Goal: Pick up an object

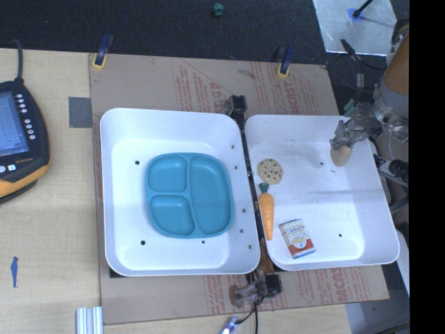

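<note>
from my seat i see the hand (342,143) at the far right edge of the right bin (361,252), low over its upper right corner, with the arm (389,96) reaching in from the right. there is a small tan object (341,156) right at the fingertips, but i cannot tell whether the fingers are closed on it or merely standing over it, and i cannot tell whether the hand is open or closed.

moving out from the hand, the right bin holds three more things, all toward its left half and well apart from the hand. a round cookie (270,170) lies near the bin's left wall. just below it a carrot (266,213) lies lengthwise along that wall, green top toward the cookie. to the right of the carrot's lower end sits a small carton (297,238), lying flat and a bit askew.

the left bin (125,252) touches the right one along the middle seam. in it a blue divided plate (189,194) with three compartments lies flat near the centre.

both bins rest on a brown cardboard sheet (174,82) clamped to the table (49,242). a handheld control pad (17,138) lies at the table's left edge.
</note>
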You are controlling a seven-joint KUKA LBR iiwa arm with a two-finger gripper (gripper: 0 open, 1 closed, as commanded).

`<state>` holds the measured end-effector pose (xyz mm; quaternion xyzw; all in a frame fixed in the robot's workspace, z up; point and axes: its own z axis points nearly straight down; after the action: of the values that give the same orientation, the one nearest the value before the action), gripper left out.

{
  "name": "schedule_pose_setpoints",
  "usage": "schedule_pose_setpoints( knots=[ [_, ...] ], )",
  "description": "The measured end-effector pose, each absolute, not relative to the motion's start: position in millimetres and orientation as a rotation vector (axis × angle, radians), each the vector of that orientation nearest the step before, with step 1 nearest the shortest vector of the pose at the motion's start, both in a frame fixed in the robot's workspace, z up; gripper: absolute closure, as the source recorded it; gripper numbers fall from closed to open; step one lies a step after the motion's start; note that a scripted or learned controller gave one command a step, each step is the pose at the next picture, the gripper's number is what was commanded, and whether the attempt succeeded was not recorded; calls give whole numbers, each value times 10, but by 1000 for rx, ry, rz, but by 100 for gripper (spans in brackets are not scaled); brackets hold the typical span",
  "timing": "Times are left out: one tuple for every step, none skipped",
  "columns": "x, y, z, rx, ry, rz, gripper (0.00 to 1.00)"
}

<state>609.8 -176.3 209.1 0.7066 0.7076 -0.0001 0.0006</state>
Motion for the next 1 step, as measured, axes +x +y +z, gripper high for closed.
schedule_pose_setpoints(
  knots=[
    [6340, -1187, 2474, 2218, 2227, 0, 100]
  ],
)
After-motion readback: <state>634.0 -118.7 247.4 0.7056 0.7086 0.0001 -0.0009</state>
